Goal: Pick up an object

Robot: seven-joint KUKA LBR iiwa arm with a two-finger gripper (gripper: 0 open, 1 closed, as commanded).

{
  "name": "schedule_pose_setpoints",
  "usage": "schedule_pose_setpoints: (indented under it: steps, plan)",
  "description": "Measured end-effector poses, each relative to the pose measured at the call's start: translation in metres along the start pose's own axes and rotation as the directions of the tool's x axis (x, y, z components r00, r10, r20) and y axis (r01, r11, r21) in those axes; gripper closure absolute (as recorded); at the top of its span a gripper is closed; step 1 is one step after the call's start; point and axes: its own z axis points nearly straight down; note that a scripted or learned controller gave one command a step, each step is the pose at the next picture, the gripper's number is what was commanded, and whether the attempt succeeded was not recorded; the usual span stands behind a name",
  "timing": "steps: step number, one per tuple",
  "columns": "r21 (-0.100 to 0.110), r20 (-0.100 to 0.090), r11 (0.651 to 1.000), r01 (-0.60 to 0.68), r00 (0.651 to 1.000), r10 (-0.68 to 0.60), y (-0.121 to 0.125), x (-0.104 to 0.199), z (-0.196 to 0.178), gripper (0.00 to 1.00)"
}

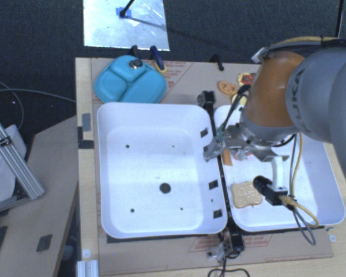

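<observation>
Grey arm with orange band (277,91) is seen reaching in over the right shallow white bin (328,195), its gripper (233,149) low near that bin's left wall. Whether anything is gripped cannot be told. Flat tan toast-shaped piece (246,194) lies near the bin's front-left corner. Small dark disc (165,188) rests mid-floor in the left white bin (115,120).

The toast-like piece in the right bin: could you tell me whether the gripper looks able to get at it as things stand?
Probably yes. The toast-like piece lies flat on the right bin floor with nothing on top of it, and the arm hangs just above and beside it; only a black cable fitting crowds its right edge.
</observation>
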Motion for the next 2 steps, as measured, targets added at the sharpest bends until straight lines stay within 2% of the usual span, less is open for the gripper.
schedule_pose_setpoints:
  steps: [1,2]
  plan:
    - [0.003,0.001,1.000,-0.009,1.000,0.009,-0.061,0.002,-0.001,0.00]
    - [-0.001,0.002,1.000,-0.008,1.000,0.008,-0.022,-0.062,-0.001,0.00]
